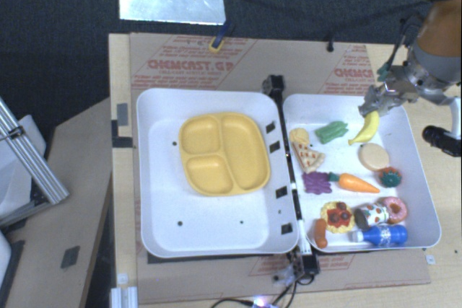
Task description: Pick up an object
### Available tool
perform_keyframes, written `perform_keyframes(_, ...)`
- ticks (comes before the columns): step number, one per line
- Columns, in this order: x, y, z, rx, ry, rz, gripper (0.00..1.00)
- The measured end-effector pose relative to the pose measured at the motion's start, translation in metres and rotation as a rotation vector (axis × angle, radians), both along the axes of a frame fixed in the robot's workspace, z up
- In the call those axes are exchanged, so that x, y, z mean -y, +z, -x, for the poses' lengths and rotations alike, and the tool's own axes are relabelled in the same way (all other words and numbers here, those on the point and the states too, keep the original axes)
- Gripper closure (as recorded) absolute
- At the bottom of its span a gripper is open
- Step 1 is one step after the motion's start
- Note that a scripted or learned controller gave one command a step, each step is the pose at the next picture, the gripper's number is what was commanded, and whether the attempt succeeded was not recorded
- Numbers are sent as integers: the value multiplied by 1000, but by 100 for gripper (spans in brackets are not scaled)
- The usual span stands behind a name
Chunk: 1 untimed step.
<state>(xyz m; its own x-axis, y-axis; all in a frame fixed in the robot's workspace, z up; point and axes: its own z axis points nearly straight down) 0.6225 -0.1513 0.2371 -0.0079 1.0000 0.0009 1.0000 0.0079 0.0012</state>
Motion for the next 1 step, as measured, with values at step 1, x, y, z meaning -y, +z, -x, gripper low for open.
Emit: perform_keyframes(1,-43,-13,33,-3,0,-1,100)
